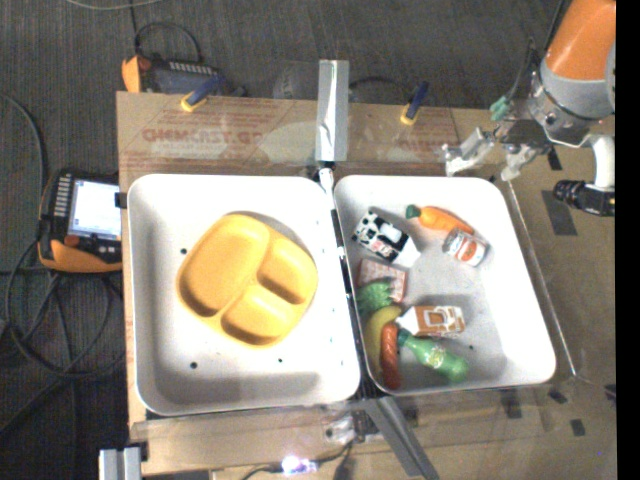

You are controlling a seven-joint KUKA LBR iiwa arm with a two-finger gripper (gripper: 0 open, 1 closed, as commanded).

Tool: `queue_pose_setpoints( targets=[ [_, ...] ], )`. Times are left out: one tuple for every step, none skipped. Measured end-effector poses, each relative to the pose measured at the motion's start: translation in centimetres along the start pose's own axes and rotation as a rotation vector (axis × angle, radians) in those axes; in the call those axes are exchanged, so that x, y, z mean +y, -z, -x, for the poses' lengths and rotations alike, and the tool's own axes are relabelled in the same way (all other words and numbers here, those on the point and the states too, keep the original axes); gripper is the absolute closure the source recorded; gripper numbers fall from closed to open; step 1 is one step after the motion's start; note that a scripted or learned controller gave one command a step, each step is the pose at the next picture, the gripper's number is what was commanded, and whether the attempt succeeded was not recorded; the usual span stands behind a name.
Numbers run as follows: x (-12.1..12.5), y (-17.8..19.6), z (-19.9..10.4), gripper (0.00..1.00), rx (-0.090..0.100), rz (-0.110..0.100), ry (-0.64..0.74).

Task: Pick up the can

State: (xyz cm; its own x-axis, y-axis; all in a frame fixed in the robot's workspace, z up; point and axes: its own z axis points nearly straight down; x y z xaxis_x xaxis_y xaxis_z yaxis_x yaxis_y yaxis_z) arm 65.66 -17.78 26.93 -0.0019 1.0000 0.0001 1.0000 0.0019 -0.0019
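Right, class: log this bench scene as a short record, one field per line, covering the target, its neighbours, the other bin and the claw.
target: can, lying on its side in the right bin
nearest neighbour: toy carrot, just beyond the can
other items in right bin: black-and-white carton, banana, green bottle
left bin: yellow divided plate
claw: above the right bin's far edge, holding nothing
task status: can not yet picked up

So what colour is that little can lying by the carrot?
The small metal can looks orange-red and silvery white, seen in the overhead camera view, beside the orange toy carrot.
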Motion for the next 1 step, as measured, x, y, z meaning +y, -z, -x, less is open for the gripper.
queue_pose_setpoints(
  targets=[
    [-7.05, -4.61, 2.66, 0.0, -0.002, -0.001, 0.1]
  ],
)
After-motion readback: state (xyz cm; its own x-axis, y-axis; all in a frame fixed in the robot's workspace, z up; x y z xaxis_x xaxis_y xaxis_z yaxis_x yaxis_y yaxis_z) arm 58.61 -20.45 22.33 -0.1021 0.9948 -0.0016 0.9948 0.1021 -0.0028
